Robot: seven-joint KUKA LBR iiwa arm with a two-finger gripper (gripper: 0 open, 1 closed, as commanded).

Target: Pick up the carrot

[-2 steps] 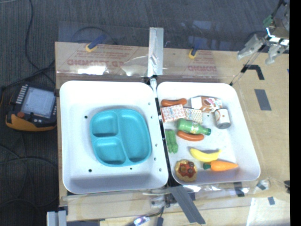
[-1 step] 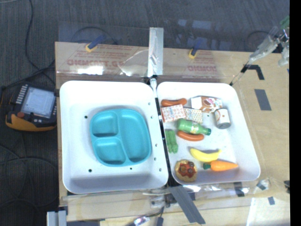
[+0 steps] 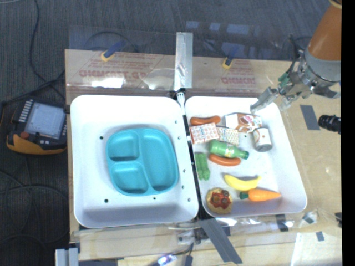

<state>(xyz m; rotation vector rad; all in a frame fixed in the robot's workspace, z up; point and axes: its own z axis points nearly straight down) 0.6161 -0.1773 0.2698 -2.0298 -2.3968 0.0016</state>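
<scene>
The carrot (image 3: pixel 260 194) lies in the right bin (image 3: pixel 291 165), near its front right corner, just below the banana (image 3: pixel 242 181). The pincer (image 3: pixel 260 103) hangs over the bin's back right rim, well apart from the carrot; its opening cannot be determined.

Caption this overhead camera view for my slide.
End effector hovers above right bin's far edge; carrot lies untouched beside banana.

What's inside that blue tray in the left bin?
Nothing shows in the blue tray: its three compartments look bare. The tray itself covers the left bin's floor beneath it, so anything under it can't be seen.
</scene>
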